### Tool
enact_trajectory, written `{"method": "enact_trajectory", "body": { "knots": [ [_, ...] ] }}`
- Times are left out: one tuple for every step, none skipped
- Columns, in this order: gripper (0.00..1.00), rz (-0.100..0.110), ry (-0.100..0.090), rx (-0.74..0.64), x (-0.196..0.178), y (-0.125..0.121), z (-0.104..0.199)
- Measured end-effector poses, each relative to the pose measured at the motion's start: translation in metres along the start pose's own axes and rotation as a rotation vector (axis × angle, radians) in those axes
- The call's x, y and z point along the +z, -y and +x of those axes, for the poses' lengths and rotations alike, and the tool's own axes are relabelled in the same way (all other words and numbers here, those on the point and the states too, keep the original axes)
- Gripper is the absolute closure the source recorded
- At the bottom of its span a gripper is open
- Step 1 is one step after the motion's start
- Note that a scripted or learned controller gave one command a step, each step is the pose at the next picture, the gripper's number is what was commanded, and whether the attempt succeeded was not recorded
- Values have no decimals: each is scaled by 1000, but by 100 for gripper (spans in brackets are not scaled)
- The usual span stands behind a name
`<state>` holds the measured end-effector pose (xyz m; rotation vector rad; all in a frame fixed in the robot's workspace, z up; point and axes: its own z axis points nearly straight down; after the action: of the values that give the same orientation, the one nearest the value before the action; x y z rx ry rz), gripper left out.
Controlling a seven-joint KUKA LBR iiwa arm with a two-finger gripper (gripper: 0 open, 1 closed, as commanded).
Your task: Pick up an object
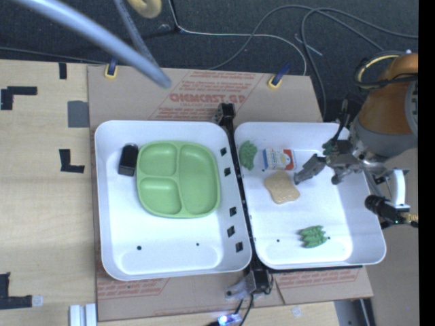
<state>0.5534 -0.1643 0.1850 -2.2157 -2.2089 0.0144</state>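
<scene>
Gripper [319, 168] of mine sits low over the right bin [360, 246], reaching in from that bin's right side, and its two dark fingers [307, 169] are spread apart with nothing between them. One finger points left toward the tan, bread-like piece [281, 188], its tip just beside that piece's upper right corner; whether it touches I cannot tell. Behind the tan piece, toward the far wall, lies a small white packet with red and blue print [277, 158], and just left of it a green leafy piece [247, 154] rests near the divider between the bins. Another small green piece [313, 236] lies well apart from these, near the front of the same bin. My arm's orange band [389, 107] shows above the wrist at the right. In the left bin [115, 250] a light green divided plate [179, 179] lies flat, with a small black block [128, 159] just beside its left rim. Both bins rest on a cardboard sheet [204, 90].
</scene>
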Motion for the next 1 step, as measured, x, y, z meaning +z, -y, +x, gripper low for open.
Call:
{"method": "enact_trajectory", "body": {
  "knots": [
    [0, -14, 2, -4, -8, -3, 0]
  ]
}}
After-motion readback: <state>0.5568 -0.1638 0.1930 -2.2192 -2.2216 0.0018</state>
